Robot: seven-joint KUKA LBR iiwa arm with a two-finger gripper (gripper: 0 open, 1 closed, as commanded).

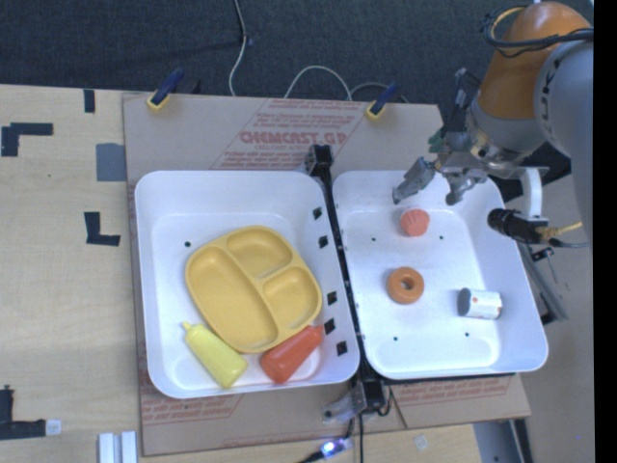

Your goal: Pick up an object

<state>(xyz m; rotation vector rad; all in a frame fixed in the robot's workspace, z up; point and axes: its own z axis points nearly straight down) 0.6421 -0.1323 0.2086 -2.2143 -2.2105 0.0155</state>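
While the pincer [432, 185] hangs open and empty, the right bin [501, 355] holds a donut [406, 285].

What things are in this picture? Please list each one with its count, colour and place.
bins: 2, white, side by side on the bench
divided plate: 1, yellow, left bin
bottle: 1, yellow, left bin, near edge
red bottle: 1, red-orange, left bin, beside the plate
ball-like piece: 1, pinkish-red, right bin, far side
ring: 1, orange, right bin, middle
small cylinder: 1, white with dark end, right bin
clamps: 2, blue and yellow, cardboard's far edge
arm: 1, grey and orange, right
tool: 1, open, above the ball-like piece
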